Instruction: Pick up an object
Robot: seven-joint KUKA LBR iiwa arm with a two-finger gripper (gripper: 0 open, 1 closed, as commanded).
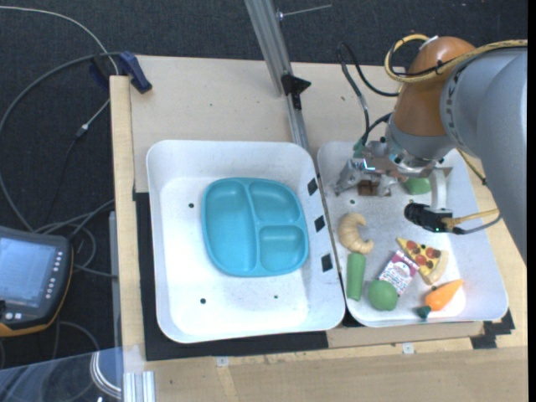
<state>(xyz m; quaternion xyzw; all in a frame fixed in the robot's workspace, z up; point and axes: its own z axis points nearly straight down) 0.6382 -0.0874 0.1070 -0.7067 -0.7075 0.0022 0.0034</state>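
**benchbot_42:** ok so going big to small. The arm [469, 99] is reaching in from the right, hanging over the far end of the right bin [494, 296]. Left bin [167, 224] is sitting well off to the pincer's left w/ a blue divided tray [255, 224] in it. The pincer [374, 177] is hovering low over the bin floor, and tbh I can't tell if it's released or clenched, too blurry down there.

**grip_nerd:** is it holding anything?

**benchbot_42:** nothing I can see in it. There's a small brown thing [368, 188] just beside it, can't say if they're touching. Rest of the stuff is lying nearer the cam than the pincer: croissant [356, 233] closest, then green cucumber [356, 275], pink carton [399, 273], pizza slice [423, 258], green ball [383, 296], carrot [441, 294] furthest out.

**grip_nerd:** so which step?

**benchbot_42:** imo it's lining up for the grab, pick not done yet. Next move is prob dropping straight down on the brown thing, closing, then lifting clean w/o nudging the croissant.
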